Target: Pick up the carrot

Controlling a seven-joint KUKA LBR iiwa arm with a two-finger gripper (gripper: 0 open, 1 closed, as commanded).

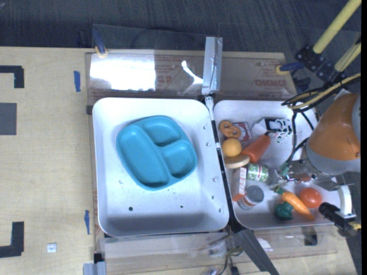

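carrot (296, 202) | lies in right bin (274, 225) beside tomato (310, 197) | step: approach (judged) | fingers' opening: cannot tell | next: descend squarely over carrot

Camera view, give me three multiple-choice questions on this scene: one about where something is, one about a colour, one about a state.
1. Where does the orange carrot with the green leafy end lie?
A. right white bin
B. left white bin
C. on the bench

2. What colour is the sectioned plastic plate?
A. red
B. blue
C. yellow

3. In what state is the carrot?
A. hanging in the air
B. standing on the plate
C. lying on the bin floor

Answers: 1 A, it lies near that bin's front edge beside a round red tomato. 2 B, the plate is light blue. 3 C, it rests flat.
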